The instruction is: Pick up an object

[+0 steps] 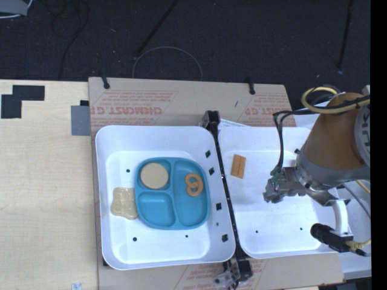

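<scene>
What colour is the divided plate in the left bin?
The plate is blue, clearest in the camera view.

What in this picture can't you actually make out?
Camera view:
- The right white bin: its right side is hidden under the grey-and-orange arm.
- The gripper: a dark blur, too small to tell whether it holds anything.
- The pale flat piece beside the blue divided plastic tray: too blurred to identify.

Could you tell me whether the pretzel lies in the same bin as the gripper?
No, the pretzel lies in the blue tray in the view's left bin, while the gripper is over the right bin.
</scene>
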### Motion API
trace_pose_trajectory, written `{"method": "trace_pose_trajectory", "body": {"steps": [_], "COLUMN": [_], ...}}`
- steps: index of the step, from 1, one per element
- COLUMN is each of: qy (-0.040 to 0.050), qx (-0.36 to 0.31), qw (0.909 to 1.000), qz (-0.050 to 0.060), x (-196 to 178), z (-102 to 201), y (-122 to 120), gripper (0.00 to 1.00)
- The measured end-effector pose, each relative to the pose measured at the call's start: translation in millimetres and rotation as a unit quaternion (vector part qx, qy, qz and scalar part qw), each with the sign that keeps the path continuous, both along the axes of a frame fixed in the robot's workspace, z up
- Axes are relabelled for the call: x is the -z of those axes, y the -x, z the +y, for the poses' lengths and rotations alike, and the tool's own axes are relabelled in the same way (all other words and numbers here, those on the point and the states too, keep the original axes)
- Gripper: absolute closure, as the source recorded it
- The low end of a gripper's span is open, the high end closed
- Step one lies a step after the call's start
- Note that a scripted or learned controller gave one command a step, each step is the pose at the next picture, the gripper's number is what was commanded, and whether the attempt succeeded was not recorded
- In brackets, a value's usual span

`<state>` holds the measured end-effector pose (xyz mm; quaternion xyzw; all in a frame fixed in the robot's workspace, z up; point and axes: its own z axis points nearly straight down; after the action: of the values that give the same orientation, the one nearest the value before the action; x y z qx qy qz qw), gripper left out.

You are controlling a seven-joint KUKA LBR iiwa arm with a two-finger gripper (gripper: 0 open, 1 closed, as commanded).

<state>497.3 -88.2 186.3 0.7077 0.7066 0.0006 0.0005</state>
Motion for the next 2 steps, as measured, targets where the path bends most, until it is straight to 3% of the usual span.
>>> {"method": "trace_pose_trajectory", "body": {"steps": [1, 2], "qy": [0.0, -0.0007], "qx": [-0.001, -0.003], "qw": [1.0, 1.0], "qz": [0.001, 0.002], "x": [-28, -34], "z": [-1, 35], "y": [-1, -27], "gripper": [1.0, 1.0]}}
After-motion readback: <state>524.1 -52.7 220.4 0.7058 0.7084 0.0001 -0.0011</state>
